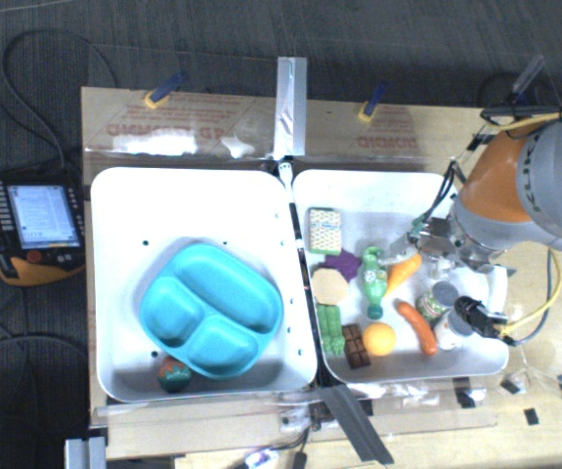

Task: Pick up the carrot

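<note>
- Arm reached in from the right over the right bin; wrist hung above that bin's right half.
- Gripper sat low at the orange carrot's upper right end, seemingly touching or just over it.
- Claw state: cannot tell, wrist body and cabling hid it.
- The carrot lay tilted in the middle of the right bin, just right of the green bottle, tip pointing lower left.
- A second, redder carrot-like piece lay near the bin's front right, close to the orange fruit; it could also be the target, hard to say.
- Other clutter on the bin's left side: checkered packet, purple piece, round cookie, green block, chocolate bar.
- Left bin held a blue divided plate and a small red-green item at its front edge.
- Step, judged: approach/grasp stage; carrot rested on the bin floor, not lifted.
- Next move calls for closing squarely across the carrot's thick end, then a straight lift clear of the bottle; a grip on the tapered side would likely slip.
</note>
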`<state>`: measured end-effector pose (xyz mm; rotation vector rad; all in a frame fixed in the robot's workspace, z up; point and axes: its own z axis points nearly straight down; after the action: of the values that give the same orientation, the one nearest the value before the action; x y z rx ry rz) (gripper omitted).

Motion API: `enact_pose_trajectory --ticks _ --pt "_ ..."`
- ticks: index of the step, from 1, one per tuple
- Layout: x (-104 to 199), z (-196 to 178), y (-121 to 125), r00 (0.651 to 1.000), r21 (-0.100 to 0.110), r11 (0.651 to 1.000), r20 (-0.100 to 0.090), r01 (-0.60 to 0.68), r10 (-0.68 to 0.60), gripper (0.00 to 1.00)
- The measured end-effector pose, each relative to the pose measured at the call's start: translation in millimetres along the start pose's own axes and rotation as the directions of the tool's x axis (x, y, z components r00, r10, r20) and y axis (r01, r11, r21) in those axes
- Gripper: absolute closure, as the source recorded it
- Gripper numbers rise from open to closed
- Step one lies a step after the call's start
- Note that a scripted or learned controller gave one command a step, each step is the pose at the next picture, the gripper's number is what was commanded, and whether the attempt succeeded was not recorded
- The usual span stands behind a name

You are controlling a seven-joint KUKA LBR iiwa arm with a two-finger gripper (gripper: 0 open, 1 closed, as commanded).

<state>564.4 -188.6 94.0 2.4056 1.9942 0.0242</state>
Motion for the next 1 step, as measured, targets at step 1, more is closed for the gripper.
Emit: enact_pose_trajectory --ticks 1 --pt "3.6 -10.3 2.7 1.0 -0.002 1.0 -0.006 0.004 -0.004 1.0"
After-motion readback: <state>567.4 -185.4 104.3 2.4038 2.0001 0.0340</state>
